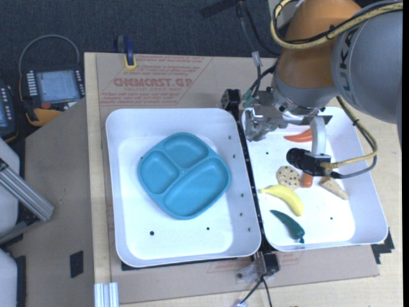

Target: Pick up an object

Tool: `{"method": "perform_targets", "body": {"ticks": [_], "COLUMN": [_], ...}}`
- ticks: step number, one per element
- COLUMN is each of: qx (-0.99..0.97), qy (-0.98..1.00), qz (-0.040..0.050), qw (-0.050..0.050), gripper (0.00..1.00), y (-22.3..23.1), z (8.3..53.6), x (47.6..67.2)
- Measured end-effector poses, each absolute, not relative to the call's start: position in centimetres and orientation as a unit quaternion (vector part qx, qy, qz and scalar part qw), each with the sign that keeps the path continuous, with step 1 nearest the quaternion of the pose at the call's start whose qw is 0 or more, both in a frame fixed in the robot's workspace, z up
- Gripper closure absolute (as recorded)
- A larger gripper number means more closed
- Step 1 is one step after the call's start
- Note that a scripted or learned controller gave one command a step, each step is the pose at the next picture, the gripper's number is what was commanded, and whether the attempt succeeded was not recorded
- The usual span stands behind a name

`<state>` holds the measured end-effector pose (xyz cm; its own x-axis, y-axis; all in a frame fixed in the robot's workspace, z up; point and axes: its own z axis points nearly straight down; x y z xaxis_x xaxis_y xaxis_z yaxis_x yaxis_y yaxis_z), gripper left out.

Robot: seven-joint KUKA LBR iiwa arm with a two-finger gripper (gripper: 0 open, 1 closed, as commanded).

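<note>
The hand (261,125) hangs over the right bin's (364,219) upper-left corner; whether it is open or closed cannot be told. Nearby lie a cookie (287,176), banana (285,197) and green pepper (289,224). 1 blue plate (184,174) sits in the left bin (131,235) on the tan desk (99,114), with dark carpet (160,18) beyond.

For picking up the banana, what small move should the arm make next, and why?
Probably slide the end effector toward the banana: it sits near the right bin's far left corner, while the banana lies apart from it, nearer the camera.
</note>
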<state>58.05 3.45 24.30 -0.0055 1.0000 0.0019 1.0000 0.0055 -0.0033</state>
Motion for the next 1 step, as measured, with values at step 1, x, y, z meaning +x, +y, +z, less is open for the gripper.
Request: {"method": "perform_targets", "body": {"ticks": [1], "qx": [-0.705], "qy": [-0.709], "qz": [0.0011], "qw": [0.002], "gripper": [1.0], "y": [7.57], "z": [24.17], "x": [54.89]}}
